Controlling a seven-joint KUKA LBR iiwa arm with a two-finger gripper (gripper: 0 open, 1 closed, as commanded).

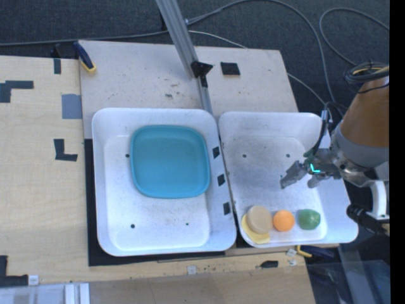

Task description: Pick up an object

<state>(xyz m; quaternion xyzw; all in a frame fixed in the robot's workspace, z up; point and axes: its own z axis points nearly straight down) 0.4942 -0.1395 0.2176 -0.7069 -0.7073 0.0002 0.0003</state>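
Observation:
In the right bin (266, 128), three small objects line the near edge: a tan round piece on a yellow base (258, 221), an orange ball (283, 220) and a green ball (309, 218). My gripper (302, 177) hangs above the bin's right side, a little behind the orange and green balls. Its two dark fingers (291, 176) stand apart with nothing between them. The left bin (114, 233) bears a blue square plate (169, 161).
A grey metal pole (183, 40) slants down from the top to the gap between the bins. A yellow-tipped tool (85, 59) lies at the bench's far left corner. Cables (329, 37) run over the dark floor at the top right.

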